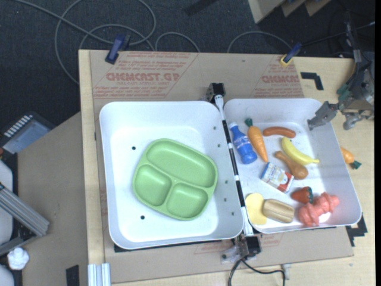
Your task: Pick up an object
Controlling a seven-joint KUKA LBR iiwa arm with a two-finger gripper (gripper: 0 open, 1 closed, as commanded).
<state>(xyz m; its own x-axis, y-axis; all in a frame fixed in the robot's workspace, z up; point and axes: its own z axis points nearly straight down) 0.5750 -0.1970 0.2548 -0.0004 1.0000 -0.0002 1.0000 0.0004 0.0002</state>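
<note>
Two bins, green tray (174, 179) in left, gripper (324, 115) over right bin's (351, 186) edge, grip state unclear.

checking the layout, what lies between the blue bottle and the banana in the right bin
In the camera view the carrot lies between the blue bottle and the banana, right beside the bottle.

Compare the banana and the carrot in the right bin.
The banana is yellow and curved; the carrot is orange and straight, with a green tip. The banana lies slanted toward the bin's right side, while the carrot lies nearer the divider, beside the blue bottle. Both are long toy foods lying flat in the right bin.
</note>
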